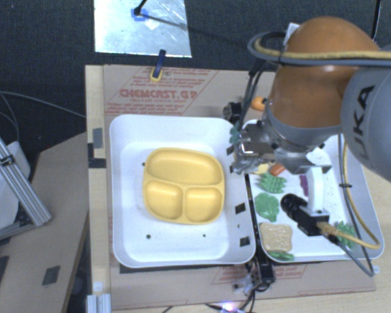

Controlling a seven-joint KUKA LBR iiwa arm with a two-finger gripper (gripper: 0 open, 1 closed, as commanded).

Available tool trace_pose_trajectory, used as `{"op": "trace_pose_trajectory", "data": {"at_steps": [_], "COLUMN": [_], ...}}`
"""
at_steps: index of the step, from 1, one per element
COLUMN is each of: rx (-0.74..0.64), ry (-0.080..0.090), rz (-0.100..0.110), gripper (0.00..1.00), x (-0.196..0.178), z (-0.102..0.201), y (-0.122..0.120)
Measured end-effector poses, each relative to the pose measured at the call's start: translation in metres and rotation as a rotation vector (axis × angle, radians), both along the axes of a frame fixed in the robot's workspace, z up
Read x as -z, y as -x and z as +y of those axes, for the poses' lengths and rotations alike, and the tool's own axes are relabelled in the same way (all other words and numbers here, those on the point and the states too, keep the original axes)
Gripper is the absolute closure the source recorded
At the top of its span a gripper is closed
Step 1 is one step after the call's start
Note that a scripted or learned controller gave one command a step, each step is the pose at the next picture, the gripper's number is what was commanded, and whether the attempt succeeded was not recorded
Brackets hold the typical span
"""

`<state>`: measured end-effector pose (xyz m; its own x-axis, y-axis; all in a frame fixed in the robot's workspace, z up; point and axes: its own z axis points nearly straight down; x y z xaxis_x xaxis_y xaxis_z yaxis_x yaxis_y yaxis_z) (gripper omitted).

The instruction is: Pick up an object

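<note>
1. The grey arm (339, 90) with its orange band reaches in over the right bin (358, 204), its wrist above that bin's far left corner.
2. The pincer (247, 150) sits at the bin's left rim; whether it is open, closed or gripping anything cannot be told.
3. In the right bin lie green leafy pieces (268, 194), a slice of toast (277, 237) at the near left corner, and a purple piece (304, 184).
4. A yellow divided tray (182, 184) rests mid left bin (127, 240).

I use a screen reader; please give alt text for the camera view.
A grey robot arm with an orange band reaches over the right white bin of small green toy foods. The left white bin holds a yellow three-compartment plastic tray.
</note>
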<state>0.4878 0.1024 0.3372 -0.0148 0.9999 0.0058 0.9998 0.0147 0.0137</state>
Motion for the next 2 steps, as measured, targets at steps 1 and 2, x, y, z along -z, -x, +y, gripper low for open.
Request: {"op": "trace_pose_trajectory", "data": {"at_steps": [1,2], "rx": [0.017,0.021], "ry": [0.005,0.009], "rz": [0.004,0.024], "gripper": [1.0,1.0], "x": [-0.06,0.069], "z": [-0.05,-0.113], "y": [0.0,0.003]}}
